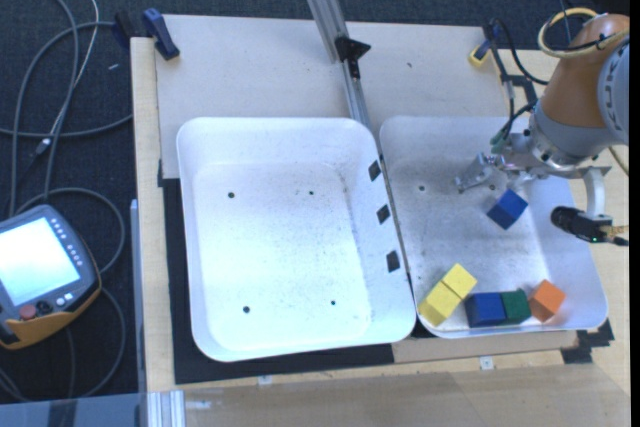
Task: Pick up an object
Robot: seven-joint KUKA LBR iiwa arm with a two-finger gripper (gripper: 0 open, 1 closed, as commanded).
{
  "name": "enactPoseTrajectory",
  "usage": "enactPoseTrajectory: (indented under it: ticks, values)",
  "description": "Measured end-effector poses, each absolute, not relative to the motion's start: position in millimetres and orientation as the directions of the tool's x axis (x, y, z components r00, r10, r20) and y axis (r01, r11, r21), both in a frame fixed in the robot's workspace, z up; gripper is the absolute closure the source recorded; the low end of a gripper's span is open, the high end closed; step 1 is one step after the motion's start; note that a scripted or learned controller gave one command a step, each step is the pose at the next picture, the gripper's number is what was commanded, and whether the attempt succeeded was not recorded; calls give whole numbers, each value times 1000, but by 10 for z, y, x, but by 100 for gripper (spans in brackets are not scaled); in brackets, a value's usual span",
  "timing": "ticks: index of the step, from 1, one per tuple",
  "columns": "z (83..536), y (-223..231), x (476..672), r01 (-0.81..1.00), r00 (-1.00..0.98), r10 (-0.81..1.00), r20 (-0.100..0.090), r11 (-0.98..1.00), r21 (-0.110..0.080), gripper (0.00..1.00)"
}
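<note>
Blue cube (508,209) is the likeliest target: it sits tilted, corner-up, in the right bin (430,235), just below and slightly right of the gripper (490,173) as seen from the overhead camera. The two look close enough to touch, but the view does not show the cube between the fingers, so I would not call it held. It may be resting on the bin floor or hanging at the fingertips; its skewed pose fits either. Whether the fingers are spread or pressed together cannot be told here, since the metal parts at the wrist blur into one another. The relation that counts is short and simple: the cube lies toward the bin's near edge from the gripper, barely offset, with no clear long axis because it is roughly as wide as it is deep. Any next move would probably need only a small shift toward the near side and a straight descent. Well apart from it, along the near wall, stand a yellow block (448,293), a second blue block (486,308), a green block (516,305) and an orange block (547,299), packed side by side.
</note>
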State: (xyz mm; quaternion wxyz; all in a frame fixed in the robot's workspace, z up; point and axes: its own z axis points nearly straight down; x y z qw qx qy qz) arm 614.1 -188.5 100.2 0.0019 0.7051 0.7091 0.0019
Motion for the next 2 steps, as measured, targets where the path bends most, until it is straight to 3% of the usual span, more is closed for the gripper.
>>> enactPoseTrajectory:
  ticks: [1, 2]
  values:
    - [999, -1841, 5725, 1000, 1, 1000, 2, -1, -4, 0]
    - [1110, -1839, 5753, 1000, 0, 1000, 1, 0, 2, 100]
